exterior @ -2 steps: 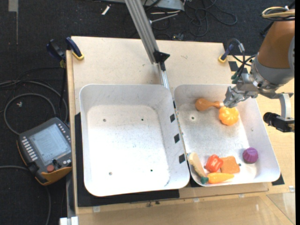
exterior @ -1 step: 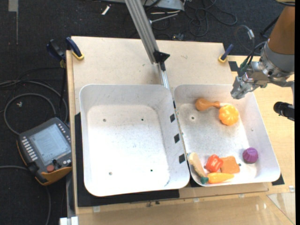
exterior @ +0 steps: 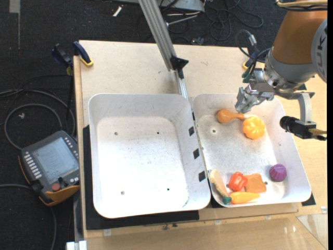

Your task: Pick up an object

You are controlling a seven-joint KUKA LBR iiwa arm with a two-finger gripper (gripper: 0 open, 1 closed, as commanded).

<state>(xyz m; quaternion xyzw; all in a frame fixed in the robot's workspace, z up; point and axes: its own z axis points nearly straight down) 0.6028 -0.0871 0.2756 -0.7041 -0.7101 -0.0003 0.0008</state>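
Note:
My gripper (exterior: 243, 106) hangs over the far part of the right bin (exterior: 291, 155), its fingers pointing down just above an orange gourd-shaped toy (exterior: 227, 116). A yellow pepper (exterior: 253, 127) lies right beside the toy, below and to the right of the fingertips. Nothing is visible between the fingers. Along the bin's near edge lie a red pepper (exterior: 237, 181), an orange block (exterior: 255, 183), a carrot (exterior: 243, 197), a pale banana-like piece (exterior: 218, 182) and a purple ball (exterior: 278, 172).
The left bin (exterior: 104, 113) sits beside the right one. A metal pole (exterior: 158, 27) slants down to the gap between the bins. A teach pendant (exterior: 49, 163) lies on the floor at left.

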